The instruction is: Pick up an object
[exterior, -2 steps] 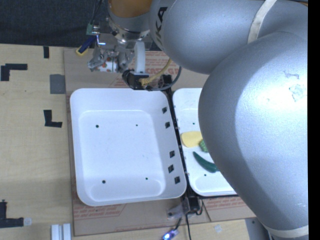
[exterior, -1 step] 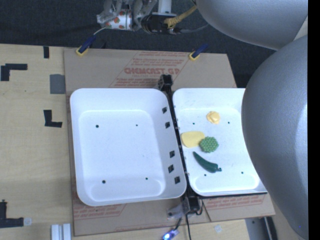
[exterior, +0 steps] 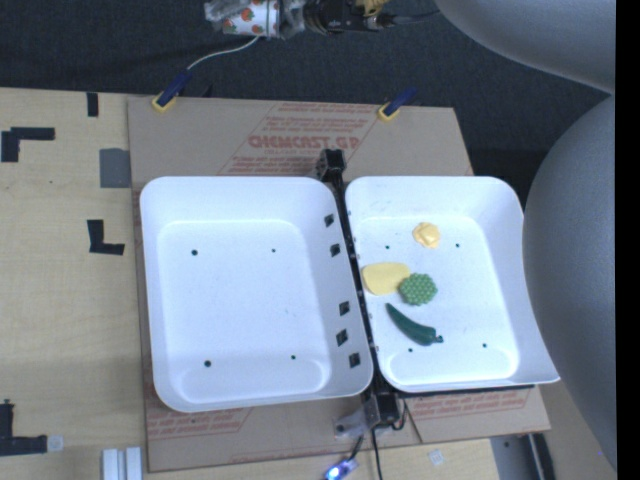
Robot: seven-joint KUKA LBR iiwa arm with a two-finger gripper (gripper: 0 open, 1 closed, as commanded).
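Four small things lay in the right bin [exterior: 500, 218]: a yellow lump [exterior: 426, 234], a flat yellow oval [exterior: 383, 277], a bumpy green ball [exterior: 418, 289] and a dark green pepper-like shape [exterior: 413, 326]. The gripper [exterior: 262, 10] hovered far above the bench, its grip state I cannot tell

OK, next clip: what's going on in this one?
A grey robot arm is set to pick an object from two white bins. Right now its gripper is up at the top of the view, above the dark floor beyond the bench, away from both bins. The right bin holds four small items: a small yellow piece, a larger yellow piece touching a green bumpy ball, and a dark green pepper-like piece. All four lie untouched.
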